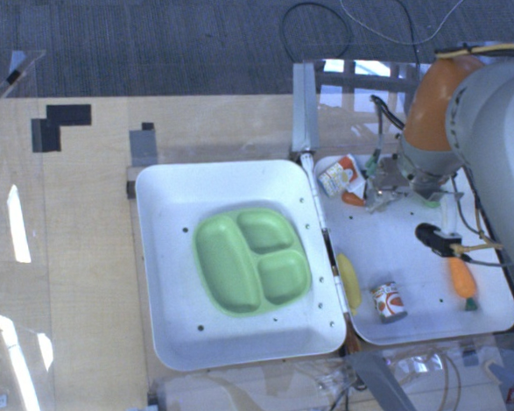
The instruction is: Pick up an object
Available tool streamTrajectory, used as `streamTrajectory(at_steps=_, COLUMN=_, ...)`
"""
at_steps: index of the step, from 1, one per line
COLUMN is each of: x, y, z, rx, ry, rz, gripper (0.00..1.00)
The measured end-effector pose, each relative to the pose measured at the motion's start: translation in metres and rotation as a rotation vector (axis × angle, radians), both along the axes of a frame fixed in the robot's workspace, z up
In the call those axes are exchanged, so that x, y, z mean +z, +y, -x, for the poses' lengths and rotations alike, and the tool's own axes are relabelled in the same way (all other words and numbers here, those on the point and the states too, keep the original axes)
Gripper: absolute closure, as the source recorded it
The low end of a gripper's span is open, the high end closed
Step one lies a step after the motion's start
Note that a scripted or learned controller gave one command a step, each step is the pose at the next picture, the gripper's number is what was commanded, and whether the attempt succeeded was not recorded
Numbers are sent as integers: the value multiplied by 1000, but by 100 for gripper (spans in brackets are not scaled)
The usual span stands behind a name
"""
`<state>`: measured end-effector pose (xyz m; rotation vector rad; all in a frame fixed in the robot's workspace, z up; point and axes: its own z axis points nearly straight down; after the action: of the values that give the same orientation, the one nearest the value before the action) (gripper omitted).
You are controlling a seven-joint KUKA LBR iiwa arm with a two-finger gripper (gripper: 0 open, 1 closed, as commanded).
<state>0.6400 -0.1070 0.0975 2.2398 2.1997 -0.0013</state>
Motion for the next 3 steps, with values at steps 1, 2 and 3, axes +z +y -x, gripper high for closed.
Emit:
streamTrajectory(at_steps=1, x=0, y=0, z=0, rx=0, ry=1, rz=0, gripper=0)
streamTrajectory(at_steps=2, x=109, y=48, z=-20, rx=-61, ry=-6, rz=-1, gripper=0)
streamTrajectory(at_steps=3, x=-12, y=13, z=-31, rx=-68, ry=-5, rz=-1, gripper=0)
